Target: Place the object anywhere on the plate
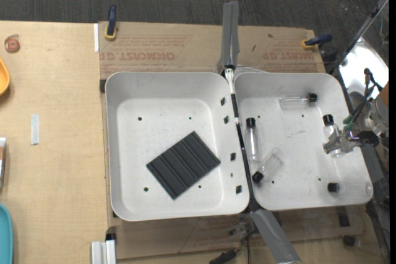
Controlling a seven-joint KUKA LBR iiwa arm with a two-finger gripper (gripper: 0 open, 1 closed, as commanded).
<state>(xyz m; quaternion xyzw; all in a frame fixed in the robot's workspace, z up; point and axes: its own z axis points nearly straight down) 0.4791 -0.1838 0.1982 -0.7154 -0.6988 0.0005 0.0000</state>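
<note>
A dark grey ribbed plate (183, 164) lies at a slant on the floor of the left bin (124, 102). Several clear vials with black caps lie in the right bin (291, 195): one near the back (297, 99), one along the left wall (252, 136), one at the front left (266, 166), and one at the right side (330, 125). My gripper (337, 145) is low over the right bin's right side, just in front of that last vial and close to or touching it. Nothing shows clearly in its grasp.
A small loose black cap (333, 187) sits at the right bin's front right corner. A metal divider bar (230, 40) runs between the bins at the back. Clamps (111, 21) (315, 41) hold the cardboard sheet under the bins.
</note>
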